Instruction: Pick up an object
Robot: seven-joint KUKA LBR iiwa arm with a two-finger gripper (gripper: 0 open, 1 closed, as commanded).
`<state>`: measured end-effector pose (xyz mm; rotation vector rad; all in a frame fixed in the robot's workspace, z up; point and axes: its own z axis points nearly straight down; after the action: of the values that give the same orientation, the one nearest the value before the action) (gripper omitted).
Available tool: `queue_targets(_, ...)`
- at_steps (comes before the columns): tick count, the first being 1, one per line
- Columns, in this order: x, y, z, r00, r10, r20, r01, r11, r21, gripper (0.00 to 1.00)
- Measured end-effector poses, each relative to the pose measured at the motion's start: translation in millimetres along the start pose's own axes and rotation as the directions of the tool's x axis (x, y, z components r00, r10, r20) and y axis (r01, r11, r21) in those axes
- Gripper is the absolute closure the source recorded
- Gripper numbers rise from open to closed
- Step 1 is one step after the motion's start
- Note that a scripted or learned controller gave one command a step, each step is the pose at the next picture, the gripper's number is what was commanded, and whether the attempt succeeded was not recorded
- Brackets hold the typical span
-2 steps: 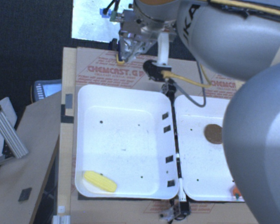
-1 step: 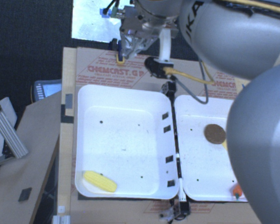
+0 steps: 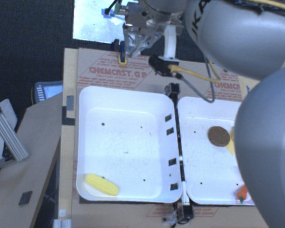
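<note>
A yellow corn cob (image 3: 101, 184) lies in the near left corner of the left bin (image 3: 126, 134). In the right bin (image 3: 202, 161) rests a brown disc (image 3: 219, 136), with a yellow item (image 3: 231, 144) beside it that the arm partly hides. An orange item (image 3: 242, 192) peeks out at that bin's near right corner. My gripper (image 3: 131, 53) hangs high above the bench beyond the far edge of the left bin. It looks shut, with nothing between its fingers. The big grey arm (image 3: 261, 85) covers the right side.
Brown cardboard (image 3: 111, 71) with red print lies under the bins. A blue and yellow clamp (image 3: 122, 54) sits by the gripper. A yellow cable (image 3: 194, 74) runs over the far edge. Black clips (image 3: 173, 162) line the seam between the bins. An aluminium rail (image 3: 5, 128) lies at left.
</note>
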<state>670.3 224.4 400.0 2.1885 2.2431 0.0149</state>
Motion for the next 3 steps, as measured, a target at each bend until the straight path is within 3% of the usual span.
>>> queue_targets(1, 12, -29, -82, 1.000, 0.018, -0.003, -0.018, 1.000, 0.003, 1.00)
queue_targets(2, 11, -48, -134, 1.000, 0.018, -0.002, -0.018, 1.000, 0.006, 1.00)
queue_targets(3, -55, -32, -136, 1.000, 0.029, 0.002, -0.029, 1.000, 0.009, 1.00)
